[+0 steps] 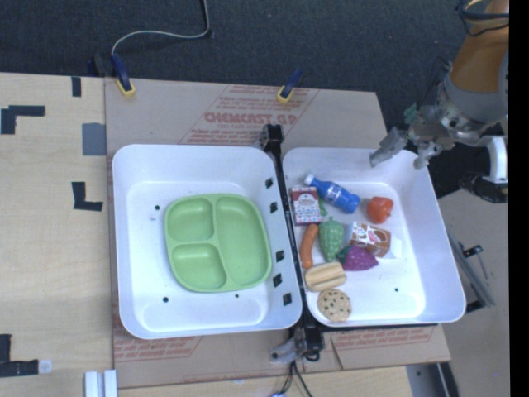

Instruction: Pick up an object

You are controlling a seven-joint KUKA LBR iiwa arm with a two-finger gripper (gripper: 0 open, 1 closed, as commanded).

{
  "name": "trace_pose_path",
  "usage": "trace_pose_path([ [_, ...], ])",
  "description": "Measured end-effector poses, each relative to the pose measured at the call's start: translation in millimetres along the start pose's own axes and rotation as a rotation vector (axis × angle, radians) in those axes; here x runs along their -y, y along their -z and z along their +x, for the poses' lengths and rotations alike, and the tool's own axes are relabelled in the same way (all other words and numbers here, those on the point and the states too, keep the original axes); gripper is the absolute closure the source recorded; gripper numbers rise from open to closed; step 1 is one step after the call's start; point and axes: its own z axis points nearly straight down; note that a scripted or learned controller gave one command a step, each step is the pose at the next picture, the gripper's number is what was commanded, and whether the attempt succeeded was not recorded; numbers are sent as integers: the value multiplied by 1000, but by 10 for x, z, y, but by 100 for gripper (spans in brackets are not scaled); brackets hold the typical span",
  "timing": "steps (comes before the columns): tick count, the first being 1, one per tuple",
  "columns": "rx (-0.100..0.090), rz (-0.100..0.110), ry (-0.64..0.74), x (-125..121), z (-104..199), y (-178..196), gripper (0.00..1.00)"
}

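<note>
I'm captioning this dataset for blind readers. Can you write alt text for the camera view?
A grey arm's open pincer hovers over the far right corner of the right bin, which holds toy foods: a blue bottle, tomato, carrot, cookie and others. The left bin holds a green divided plate.

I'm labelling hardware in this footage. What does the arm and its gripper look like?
The arm has a rounded orange band above a grey wrist section. Below it sits a grey metal gripper with two slim grey fingers, seen over the right white bin's upper edge.
</note>
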Motion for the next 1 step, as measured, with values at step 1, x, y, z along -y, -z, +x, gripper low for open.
trace_pose_path([
  [1, 0, 2, -1, 253, -303, -858, 0],
])
